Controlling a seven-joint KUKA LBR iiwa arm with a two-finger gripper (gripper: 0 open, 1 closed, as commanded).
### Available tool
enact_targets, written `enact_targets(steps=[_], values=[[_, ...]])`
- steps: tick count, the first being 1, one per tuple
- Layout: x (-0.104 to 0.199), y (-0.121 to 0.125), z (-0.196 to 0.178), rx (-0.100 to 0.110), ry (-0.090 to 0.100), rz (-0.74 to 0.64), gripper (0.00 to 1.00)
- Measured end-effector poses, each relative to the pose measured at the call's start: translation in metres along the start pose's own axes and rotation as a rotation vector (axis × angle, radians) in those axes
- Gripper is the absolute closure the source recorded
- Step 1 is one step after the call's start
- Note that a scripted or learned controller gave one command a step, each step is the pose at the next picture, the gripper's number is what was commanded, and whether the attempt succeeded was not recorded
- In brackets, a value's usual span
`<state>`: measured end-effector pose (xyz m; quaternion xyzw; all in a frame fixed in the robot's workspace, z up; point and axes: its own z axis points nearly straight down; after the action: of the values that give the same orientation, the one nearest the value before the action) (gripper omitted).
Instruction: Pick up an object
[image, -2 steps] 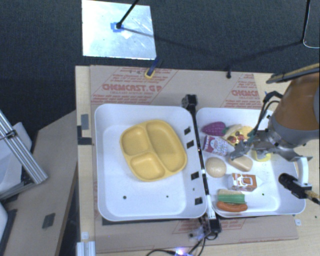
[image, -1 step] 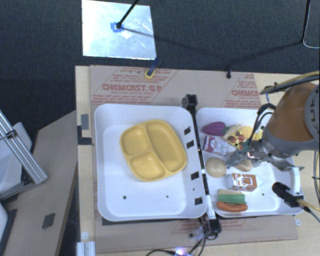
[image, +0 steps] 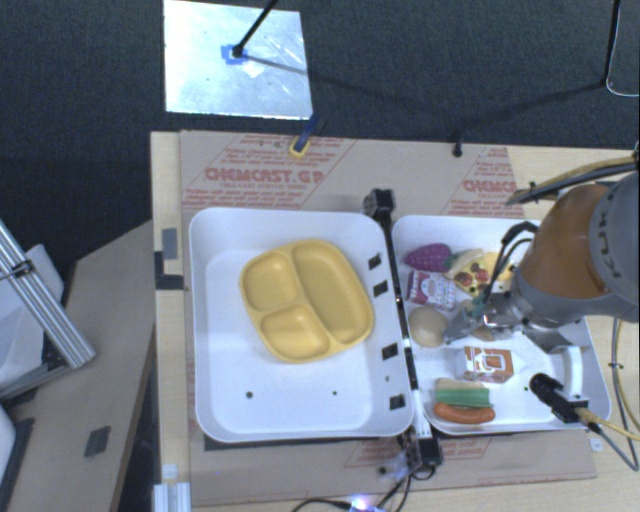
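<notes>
My hand (image: 478, 322) hangs low over the right bin (image: 600, 385); its grip I cannot tell; the round pale potato (image: 427, 326) lies just left of it

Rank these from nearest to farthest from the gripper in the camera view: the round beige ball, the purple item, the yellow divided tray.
From the gripper:
1. Round beige ball, just to its left in the right bin.
2. Purple item, higher up in the same bin.
3. Yellow divided tray, far left, in the left bin.
</notes>
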<state>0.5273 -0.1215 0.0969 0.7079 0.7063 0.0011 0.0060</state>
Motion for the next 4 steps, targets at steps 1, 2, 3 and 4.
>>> enact_targets(steps=[1,2,3,4], values=[[-0.001,0.003,-0.014,-0.012,-0.004,0.0,1.0],[-0.003,0.004,-0.078,0.004,0.006,-0.006,1.0],[-0.004,0.006,-0.131,0.002,0.005,-0.007,1.0],[0.026,0.046,-0.12,0.006,0.007,-0.01,1.0]])
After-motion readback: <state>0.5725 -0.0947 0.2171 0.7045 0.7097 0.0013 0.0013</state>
